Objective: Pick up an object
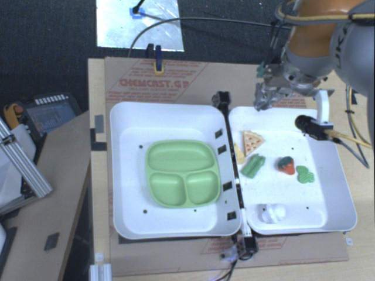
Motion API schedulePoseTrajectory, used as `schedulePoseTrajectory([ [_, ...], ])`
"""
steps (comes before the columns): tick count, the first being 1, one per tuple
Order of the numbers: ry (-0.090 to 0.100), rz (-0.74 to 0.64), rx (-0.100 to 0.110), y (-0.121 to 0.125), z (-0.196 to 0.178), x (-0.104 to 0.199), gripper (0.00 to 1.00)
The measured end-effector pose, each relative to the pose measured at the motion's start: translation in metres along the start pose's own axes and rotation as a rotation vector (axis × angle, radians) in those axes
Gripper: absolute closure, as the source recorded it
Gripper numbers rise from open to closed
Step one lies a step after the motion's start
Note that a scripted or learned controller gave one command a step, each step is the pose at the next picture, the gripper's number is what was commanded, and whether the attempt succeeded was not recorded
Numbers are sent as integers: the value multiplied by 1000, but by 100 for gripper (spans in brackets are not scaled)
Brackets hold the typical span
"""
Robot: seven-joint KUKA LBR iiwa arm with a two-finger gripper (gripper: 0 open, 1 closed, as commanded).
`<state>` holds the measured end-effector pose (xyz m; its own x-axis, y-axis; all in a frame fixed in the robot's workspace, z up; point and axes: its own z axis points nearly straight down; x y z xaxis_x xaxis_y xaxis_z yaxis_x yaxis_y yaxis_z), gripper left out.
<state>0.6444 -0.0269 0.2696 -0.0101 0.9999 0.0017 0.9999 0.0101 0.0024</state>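
Pizza slice (253, 140), green pickle (252, 166) and strawberry (286, 164) lie in right bin (334, 186); green tray (181, 173) fills left bin (126, 157); gripper (265, 102) hovers, jaws' state unclear.

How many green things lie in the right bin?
2: a green pickle-like piece near the divider, below the pizza slice, and a small green leafy piece right of the strawberry. None seems hidden.

Dark speckled floor (47, 34), shiny metal sheet (140, 13), pale wooden bench (70, 174) beneath cardboard (176, 78).
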Motion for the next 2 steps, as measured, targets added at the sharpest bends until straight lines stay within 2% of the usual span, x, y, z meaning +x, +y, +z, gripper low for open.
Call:
schedulePoseTrajectory([
  [1,0,0,0,1,3,54,100],
  [2,0,0,3,-1,26,112,100],
])
